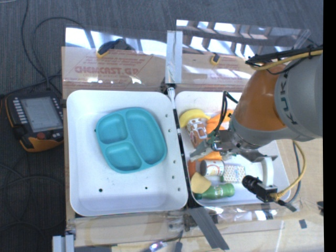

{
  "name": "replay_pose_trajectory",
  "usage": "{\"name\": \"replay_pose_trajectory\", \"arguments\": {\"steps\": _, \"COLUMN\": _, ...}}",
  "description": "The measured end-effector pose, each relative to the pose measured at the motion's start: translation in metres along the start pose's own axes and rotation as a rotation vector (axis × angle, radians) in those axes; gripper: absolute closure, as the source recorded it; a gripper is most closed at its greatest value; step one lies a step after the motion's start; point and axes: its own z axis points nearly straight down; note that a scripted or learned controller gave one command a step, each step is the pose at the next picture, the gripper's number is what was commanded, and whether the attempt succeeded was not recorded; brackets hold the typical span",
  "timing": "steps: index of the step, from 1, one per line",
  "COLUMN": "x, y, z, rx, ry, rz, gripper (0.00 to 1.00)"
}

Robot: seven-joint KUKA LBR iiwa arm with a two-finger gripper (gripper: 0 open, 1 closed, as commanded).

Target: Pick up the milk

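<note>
Milk (198, 131): small carton with brown-and-white print, in the right bin (278, 164), upper left part, close to the divider between the two bins. It rests against a yellow rounded item (190, 117) just above it. An orange item (216, 123) sits just to its right.

Gripper (206, 147): grey metal, low in the right bin, just below and to the right of the milk. Cannot tell how its jaws stand; nothing can be made out in its grasp. Milk appears apart from it, lying free in the bin.

Below the gripper: a white can with an orange-red label (214, 168) lying on its side, a pale speckled packet (234, 171) beside it to the right. Further down, a yellow lemon-like piece (199, 183) touching a green bottle (219, 191) lying flat along the bin's near wall. A small orange-red piece (192, 167) by the divider.

Arm (283, 104): grey body with orange band, coming in from the right, covering much of the right bin's upper half. Black cable fitting (257, 187) hangs near the bin's lower right.

Left bin (84, 193): holds a teal divided plate (131, 138), three compartments, roughly centred.

Left of the bench, on the dark carpet: a teach pendant (34, 118) with grey screen and orange trim.
</note>
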Motion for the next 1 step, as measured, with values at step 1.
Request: {"name": "replay_pose_trajectory", "arguments": {"steps": 1, "x": -0.0038, "y": 0.0100, "z": 0.0055, "rx": 0.000, "ry": 0.000, "rz": 0.100, "gripper": 0.00}}
